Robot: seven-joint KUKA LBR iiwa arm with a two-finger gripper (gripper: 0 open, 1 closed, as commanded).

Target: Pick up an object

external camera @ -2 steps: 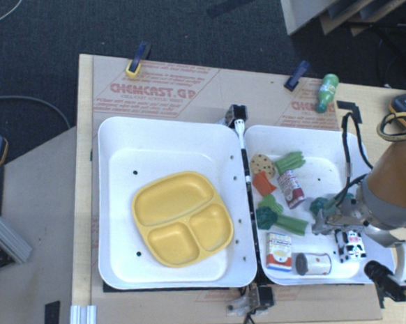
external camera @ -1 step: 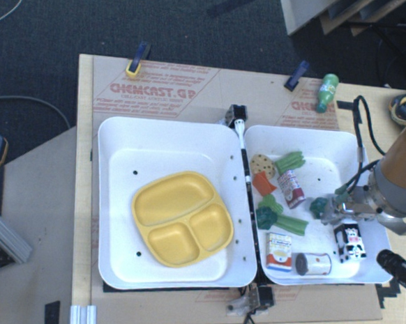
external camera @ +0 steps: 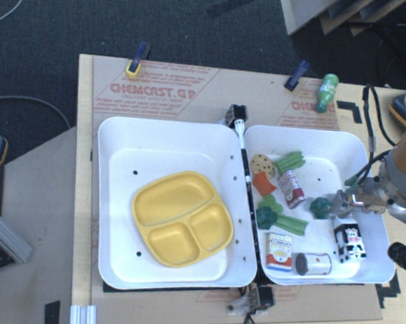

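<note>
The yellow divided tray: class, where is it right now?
The yellow divided tray lies in the left white bin, near its middle, in the camera view.

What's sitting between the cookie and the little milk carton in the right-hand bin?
In the camera view, going from the cookie down to the milk carton, you pass an orange piece and the broccoli.

Printed in red on the brown board [external camera: 159, 91] behind the bins: "CHEMCAST GP", with smaller lines too blurred to read. Repeated, partly cut off, further right.
</note>
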